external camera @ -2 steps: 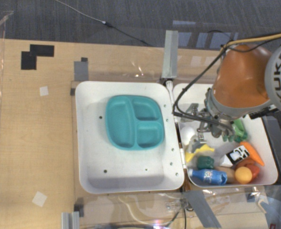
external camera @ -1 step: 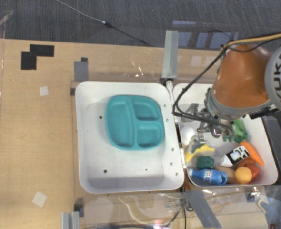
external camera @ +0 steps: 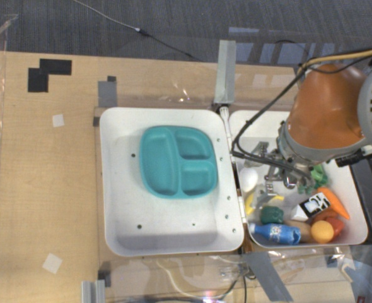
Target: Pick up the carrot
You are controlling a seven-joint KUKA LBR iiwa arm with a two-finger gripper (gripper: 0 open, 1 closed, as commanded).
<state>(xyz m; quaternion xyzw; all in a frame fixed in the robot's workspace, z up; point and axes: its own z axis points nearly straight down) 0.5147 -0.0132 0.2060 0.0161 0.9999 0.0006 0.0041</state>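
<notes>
The carrot [external camera: 335, 201] is orange with a green leafy top [external camera: 315, 175]. It lies slanted at the right side of the right bin [external camera: 357, 214], partly under the arm. My gripper [external camera: 279, 182] hangs over the middle of that bin, a short way left of the carrot. Below the orange wrist band [external camera: 325, 109] the metal parts are dark and tangled together. Nothing can be seen held in the gripper.
Crowded in the right bin are a white egg [external camera: 248, 180], a yellow piece [external camera: 253, 201], a dark green item [external camera: 272, 214], a blue bottle [external camera: 275, 233], an orange ball [external camera: 323, 231] and a black-and-white block [external camera: 316, 204]. A teal divided plate [external camera: 177, 161] sits in the left bin [external camera: 126, 226].
</notes>
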